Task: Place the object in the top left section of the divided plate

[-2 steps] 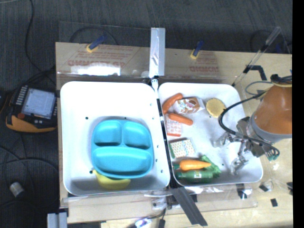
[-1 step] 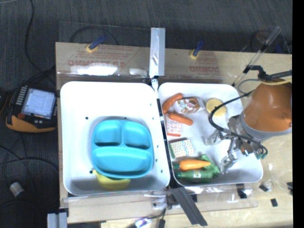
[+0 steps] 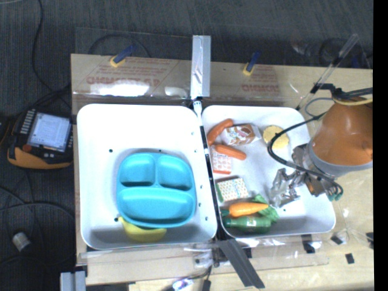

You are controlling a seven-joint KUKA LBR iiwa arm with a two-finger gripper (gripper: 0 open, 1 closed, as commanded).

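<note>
No text or label can be read.

The arm [image 3: 345,135] enters from the right as a broad, rounded cone of glossy orange, lighter along its top edge. Below the orange a grey ring wraps the wrist [image 3: 315,162], dull and darker in its shadowed underside. A black cable [image 3: 280,139] loops out from the wrist in a wide curve, and 2 more thin dark cables [image 3: 339,93] run across the top of the orange part. The gripper [image 3: 284,190] is bare silvery metal, a cluster of small brackets and slim fingers with shiny edges. Beside it hangs a small dark fitting with a greenish bit at its end [image 3: 332,191].
</note>
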